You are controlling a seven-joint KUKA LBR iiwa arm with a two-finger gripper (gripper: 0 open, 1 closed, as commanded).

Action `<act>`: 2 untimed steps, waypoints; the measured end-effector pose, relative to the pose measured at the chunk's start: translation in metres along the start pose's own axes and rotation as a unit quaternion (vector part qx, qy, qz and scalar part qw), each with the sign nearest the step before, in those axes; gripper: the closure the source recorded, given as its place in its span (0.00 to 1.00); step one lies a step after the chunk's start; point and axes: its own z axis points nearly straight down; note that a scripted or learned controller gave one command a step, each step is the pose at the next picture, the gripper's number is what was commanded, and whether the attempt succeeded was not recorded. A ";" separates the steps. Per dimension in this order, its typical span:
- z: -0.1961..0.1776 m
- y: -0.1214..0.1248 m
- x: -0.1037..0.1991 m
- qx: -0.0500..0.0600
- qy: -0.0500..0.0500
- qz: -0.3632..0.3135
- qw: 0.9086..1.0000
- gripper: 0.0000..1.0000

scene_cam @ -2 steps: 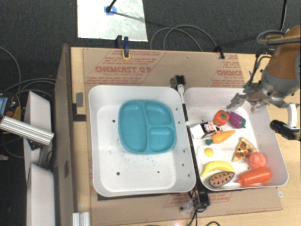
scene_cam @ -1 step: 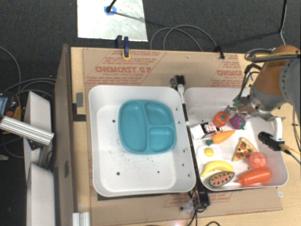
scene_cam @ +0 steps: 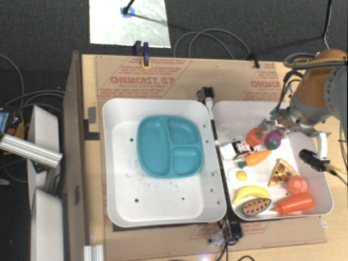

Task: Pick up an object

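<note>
Your two-finger gripper [scene_cam: 276, 125] is hovering near the right bin's [scene_cam: 326, 200] far edge; I cannot tell its opening. The small purple round toy [scene_cam: 273, 139] is lying just below it, towards the near edge.

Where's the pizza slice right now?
The pizza slice lies in the right bin, right of the fried egg and just left of the pink ball.
</note>
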 end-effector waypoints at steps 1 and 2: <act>-0.011 0.001 0.000 -0.002 0.000 -0.001 1.000 1.00; -0.066 0.045 0.060 -0.002 0.000 -0.003 1.000 1.00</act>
